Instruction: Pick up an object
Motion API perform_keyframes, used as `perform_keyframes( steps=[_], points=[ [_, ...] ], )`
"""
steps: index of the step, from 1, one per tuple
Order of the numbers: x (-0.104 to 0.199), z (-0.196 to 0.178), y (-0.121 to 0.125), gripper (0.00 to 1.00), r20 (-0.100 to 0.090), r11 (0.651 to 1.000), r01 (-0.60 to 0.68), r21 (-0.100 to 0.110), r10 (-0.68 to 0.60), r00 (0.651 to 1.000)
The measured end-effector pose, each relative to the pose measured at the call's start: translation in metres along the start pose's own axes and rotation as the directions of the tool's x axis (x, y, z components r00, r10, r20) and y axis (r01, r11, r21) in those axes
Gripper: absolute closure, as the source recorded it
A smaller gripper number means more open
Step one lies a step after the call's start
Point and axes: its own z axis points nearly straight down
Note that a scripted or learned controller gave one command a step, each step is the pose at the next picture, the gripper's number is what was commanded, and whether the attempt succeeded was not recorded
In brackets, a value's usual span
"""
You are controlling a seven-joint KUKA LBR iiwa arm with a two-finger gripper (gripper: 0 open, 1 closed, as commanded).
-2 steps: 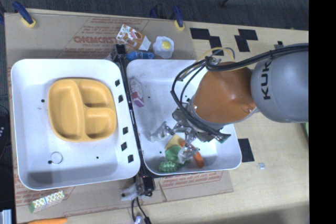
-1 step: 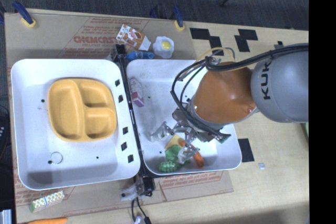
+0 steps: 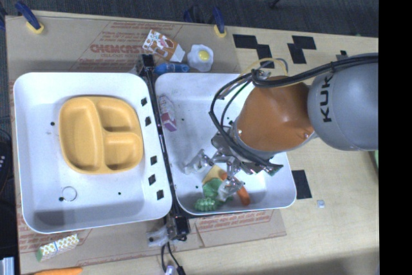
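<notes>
The arm reaches in from the right, over the right bin. Its end effector is low above a small heap of colored objects near the front wall of this bin. In the left bin a yellow divided tray lies flat. Behind the bins, a small package and a yellow-white object lie on the tabletop.

Tray in left bin; toys in right bin
</notes>
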Motion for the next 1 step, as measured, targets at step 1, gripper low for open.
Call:
perform_keyframes(
  steps=[1],
  points=[
    [0.0000, 0.0000, 0.0000, 0.00, 0.000, 1.000, 0.000, 0.000, 0.000, 1.000]
  ],
)
